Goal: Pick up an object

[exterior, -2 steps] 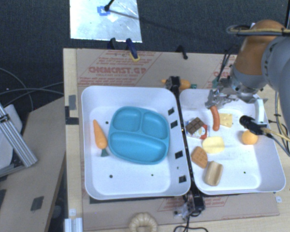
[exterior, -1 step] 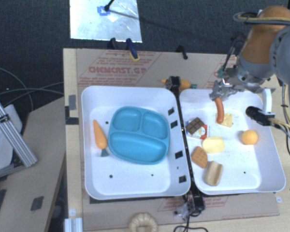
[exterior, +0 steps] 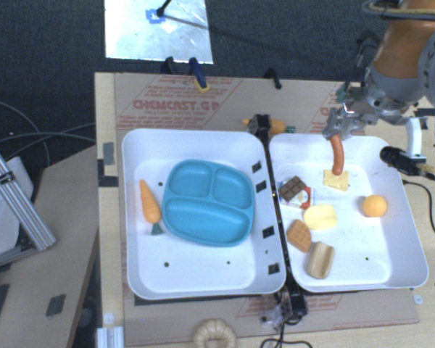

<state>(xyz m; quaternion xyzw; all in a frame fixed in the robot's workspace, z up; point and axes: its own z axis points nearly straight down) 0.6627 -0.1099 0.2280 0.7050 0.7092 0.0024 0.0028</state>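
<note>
My gripper (exterior: 342,127) hangs over the far part of the right bin (exterior: 406,256). A red-orange sausage (exterior: 338,155) dangles upright from it, its top end pinched between the fingers, so the gripper is shut on it. The sausage's lower end hovers just above a pale yellow cheese slice (exterior: 337,180) lying in the bin. The grey arm with its orange band comes in from the upper right.
The right bin also holds an orange ball (exterior: 375,206), a brown chocolate piece (exterior: 293,189), a pale yellow round piece (exterior: 320,217), a waffle (exterior: 299,235) and a bread roll (exterior: 320,259). In the left bin (exterior: 141,267) lie a blue divided plate (exterior: 206,201) and a carrot (exterior: 150,201).
</note>
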